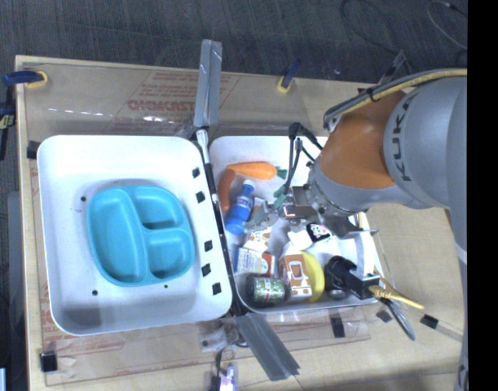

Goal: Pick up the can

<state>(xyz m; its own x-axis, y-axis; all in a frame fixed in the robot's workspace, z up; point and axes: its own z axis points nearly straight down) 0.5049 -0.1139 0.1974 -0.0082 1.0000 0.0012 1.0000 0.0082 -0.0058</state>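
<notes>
Start at the can (pixel 267 290): it lies on its side against the near wall of the right bin (pixel 257 147), touching a yellow item (pixel 312 274) and a small carton (pixel 253 261) just behind it. Crowding like that could make your grab snag a neighbour or roll the can along the wall. Farther back, the gripper (pixel 293 211) hangs over the clutter behind the can, beside a blue bottle (pixel 241 205). You cannot tell whether it is released or clenched.
</notes>
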